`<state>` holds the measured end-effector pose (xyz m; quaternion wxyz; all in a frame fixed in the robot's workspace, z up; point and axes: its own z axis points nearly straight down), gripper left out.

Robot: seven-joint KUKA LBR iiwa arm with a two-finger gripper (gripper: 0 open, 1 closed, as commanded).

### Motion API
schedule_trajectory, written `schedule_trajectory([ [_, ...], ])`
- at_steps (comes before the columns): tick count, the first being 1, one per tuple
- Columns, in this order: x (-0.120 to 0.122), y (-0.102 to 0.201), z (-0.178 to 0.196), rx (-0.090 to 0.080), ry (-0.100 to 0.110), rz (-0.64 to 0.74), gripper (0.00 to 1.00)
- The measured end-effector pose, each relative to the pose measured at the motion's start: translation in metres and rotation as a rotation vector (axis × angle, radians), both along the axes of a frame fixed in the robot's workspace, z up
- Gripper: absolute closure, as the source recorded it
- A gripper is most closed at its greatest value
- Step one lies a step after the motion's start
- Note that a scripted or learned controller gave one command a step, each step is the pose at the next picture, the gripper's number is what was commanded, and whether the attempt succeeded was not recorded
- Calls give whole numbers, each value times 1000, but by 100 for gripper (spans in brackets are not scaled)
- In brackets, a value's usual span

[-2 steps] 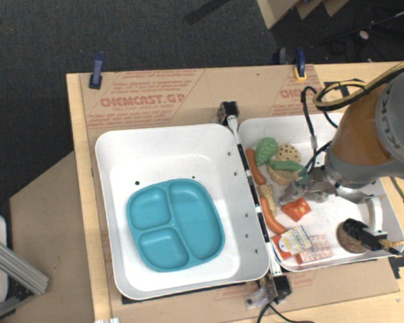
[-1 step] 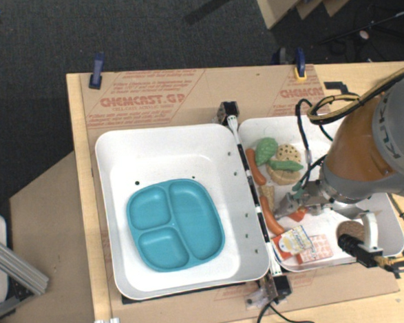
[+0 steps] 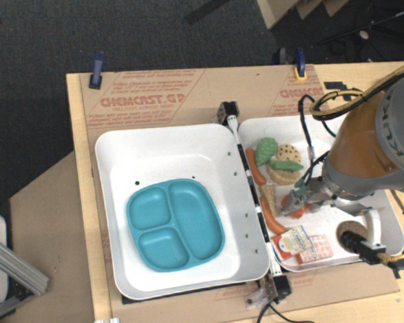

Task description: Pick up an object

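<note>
Camera view looks down on the desk (image 3: 149,99), where the arm reaches in from the right and holds its claw (image 3: 298,200) low inside the right bin (image 3: 282,122), among a cluster of toy foods. Whether the claw is open or closed, I cannot tell: the wrist covers it from above, and nothing can be seen clamped in it.

All the candidate objects lie in that bin. A green leafy piece (image 3: 265,151) and a round bun-like piece (image 3: 285,165) sit just above the claw. A long orange-red sausage (image 3: 269,211) runs along the bin's left wall, and a red-and-white packet (image 3: 303,245) lies near the front edge. The claw sits closest to a few small colourful bits beside the sausage, too small to identify.

The left bin (image 3: 160,157) holds a teal divided plate (image 3: 175,223), well apart from the arm.

My judgement is that the approach is made and the claw is down at grasp height. A secure grip and the lift are not yet shown.
</note>
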<state>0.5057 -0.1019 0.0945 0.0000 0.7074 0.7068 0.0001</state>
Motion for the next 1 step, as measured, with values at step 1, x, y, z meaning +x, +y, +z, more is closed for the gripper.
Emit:
schedule_trajectory([
  [1,44,71,96,0,-12,10,100],
])
